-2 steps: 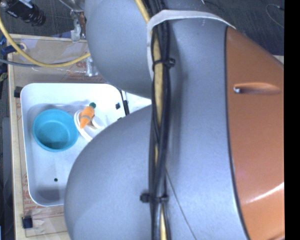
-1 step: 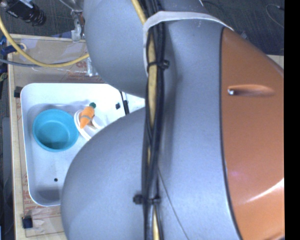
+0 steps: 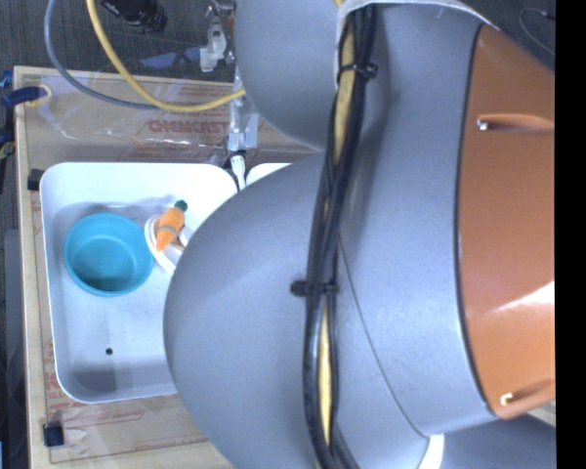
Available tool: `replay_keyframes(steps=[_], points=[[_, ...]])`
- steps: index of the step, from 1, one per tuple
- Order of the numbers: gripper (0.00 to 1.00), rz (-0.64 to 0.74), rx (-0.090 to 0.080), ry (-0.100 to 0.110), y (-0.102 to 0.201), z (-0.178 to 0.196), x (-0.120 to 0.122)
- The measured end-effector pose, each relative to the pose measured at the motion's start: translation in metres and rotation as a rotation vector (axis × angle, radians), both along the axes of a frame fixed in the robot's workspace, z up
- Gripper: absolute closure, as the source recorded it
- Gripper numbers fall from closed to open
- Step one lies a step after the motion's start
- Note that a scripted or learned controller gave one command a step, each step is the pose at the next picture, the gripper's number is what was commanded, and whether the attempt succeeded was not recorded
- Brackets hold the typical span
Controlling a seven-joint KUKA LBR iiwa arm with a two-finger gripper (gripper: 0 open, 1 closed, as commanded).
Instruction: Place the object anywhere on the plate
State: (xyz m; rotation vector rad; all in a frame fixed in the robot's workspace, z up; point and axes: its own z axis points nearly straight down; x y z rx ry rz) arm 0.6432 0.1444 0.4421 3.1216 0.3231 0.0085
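Wooden bench edges frame the scene on the left, with dark floor beyond it and a clear sheet printed with red lettering lying across the top. Biggest of all is the grey arm, whose rounded joints cover most of the middle and right, with its orange band at the far right and a bundle of black and yellow cables strapped down its length. Next comes the left white bin, of which 1 side and the near floor lie bare; only a sliver of the second bin's rim peeks out beside the arm. Inside the left bin sits a blue bowl, upright, toward the bin's far left part. Just beside the bowl's right edge lies a small orange object with a green tip, resting on what looks like a white plate, most of it hidden by the arm. The gripper is behind the arm, so I cannot tell its state.
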Motion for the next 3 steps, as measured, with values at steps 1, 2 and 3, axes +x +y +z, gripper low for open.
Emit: replay_keyframes(steps=[1, 2, 3], points=[[0.0, 0.337, 0.003, 0.014, -0.06, -0.002, 0.002], [0.0, 0.124, 0.002, 0.003, 0.019, -0.029, -0.076], [0.0, 0.122, 0.002, 0.001, 0.018, -0.029, -0.076]])
